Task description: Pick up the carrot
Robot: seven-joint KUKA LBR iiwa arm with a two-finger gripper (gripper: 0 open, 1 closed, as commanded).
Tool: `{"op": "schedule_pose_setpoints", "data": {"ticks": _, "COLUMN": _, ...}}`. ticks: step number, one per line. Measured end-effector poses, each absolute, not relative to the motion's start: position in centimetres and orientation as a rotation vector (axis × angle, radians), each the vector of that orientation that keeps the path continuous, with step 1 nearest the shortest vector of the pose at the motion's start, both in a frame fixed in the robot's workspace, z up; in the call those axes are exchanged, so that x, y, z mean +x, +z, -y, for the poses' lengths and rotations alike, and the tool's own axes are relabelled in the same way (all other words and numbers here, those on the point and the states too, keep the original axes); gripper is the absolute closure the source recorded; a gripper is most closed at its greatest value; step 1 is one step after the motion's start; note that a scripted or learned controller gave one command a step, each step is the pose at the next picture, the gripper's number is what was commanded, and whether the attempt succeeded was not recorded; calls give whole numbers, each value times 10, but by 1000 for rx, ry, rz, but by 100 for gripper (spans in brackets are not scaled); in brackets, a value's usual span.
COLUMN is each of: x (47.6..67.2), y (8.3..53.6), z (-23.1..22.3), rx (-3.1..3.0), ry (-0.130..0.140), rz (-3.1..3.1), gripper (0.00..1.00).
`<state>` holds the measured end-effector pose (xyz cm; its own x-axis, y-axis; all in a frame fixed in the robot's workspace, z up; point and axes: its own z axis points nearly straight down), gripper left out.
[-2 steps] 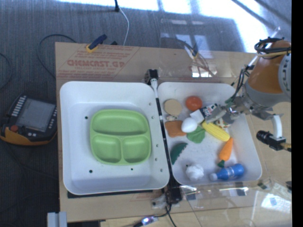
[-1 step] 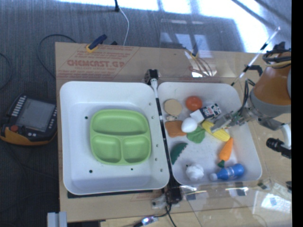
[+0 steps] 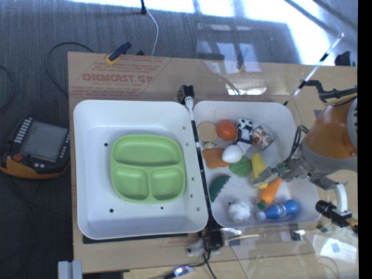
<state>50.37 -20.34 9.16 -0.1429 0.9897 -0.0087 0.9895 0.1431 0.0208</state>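
Observation:
The carrot [image 3: 269, 192] is a small orange piece lying at a slant in the right bin [image 3: 288, 116], toward its near right side. My gripper [image 3: 273, 178] hangs low over the bin from the right, directly at the carrot's upper end. It overlaps that end, and I cannot make out whether it touches or grips the carrot. A yellow toy [image 3: 258, 168] lies just left of the gripper. The arm's orange band [image 3: 328, 135] shows above the bin's right wall.
The carrot is crowded by a blue bottle [image 3: 281, 210], a white toy [image 3: 238, 211], a green toy [image 3: 240, 167], a white egg [image 3: 232, 153], an orange ball [image 3: 226, 129] and a small can [image 3: 263, 137]. The left bin [image 3: 93, 156] holds a green divided plate [image 3: 148, 167].

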Motion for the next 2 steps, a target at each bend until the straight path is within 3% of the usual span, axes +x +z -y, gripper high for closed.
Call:
{"op": "schedule_pose_setpoints", "data": {"ticks": 1, "x": 505, "y": 102, "z": 204, "rx": 2042, "ry": 17, "rz": -2356, "gripper": 100}}
{"op": "schedule_pose_setpoints", "data": {"ticks": 2, "x": 489, "y": 160, "z": 154, "rx": 2250, "ry": -2, "rz": -2195, "gripper": 100}}
